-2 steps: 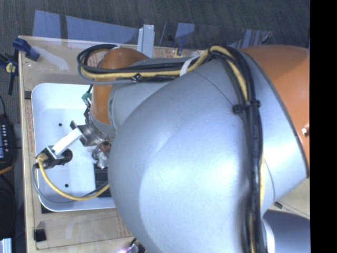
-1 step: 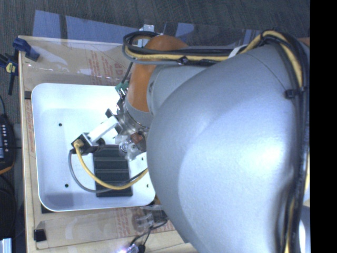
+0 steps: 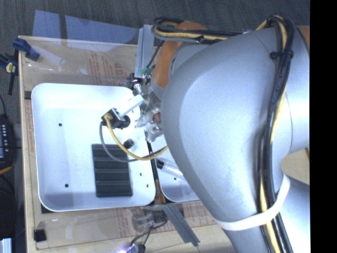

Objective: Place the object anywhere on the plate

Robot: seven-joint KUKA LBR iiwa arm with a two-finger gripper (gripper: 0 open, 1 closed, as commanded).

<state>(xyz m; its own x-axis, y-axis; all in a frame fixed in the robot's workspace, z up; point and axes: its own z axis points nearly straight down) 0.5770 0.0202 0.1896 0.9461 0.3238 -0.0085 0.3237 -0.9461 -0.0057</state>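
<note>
Grey metal bracketing (image 3: pixel 181 228) is seen at the near edge of the bench (image 3: pixel 79 225), between the two white bins. In the left bin (image 3: pixel 37 141), a dark ridged slab (image 3: pixel 111 170) is laid flat on the floor towards the near wall, right of the bin's middle. Just across the two adjoining rims, in the uncovered left corner of the right bin (image 3: pixel 176 195), a pale translucent piece (image 3: pixel 169 167) is seen lying at a slant, partly hidden under the arm; it is near the slab but apart from it, and what it is cannot be made out.

Farther in, the gripper (image 3: pixel 147 125) is held over the right side of the left bin, beyond the slab's far edge. Whether it is spread or pressed together cannot be told, since its tip is lost among metal parts. The right of the scene is covered by the grey arm (image 3: pixel 226 120), its orange band (image 3: pixel 167 57) on the far side. At the far left corner, a blue clamp (image 3: pixel 23 49) is fixed to the bench.
</note>
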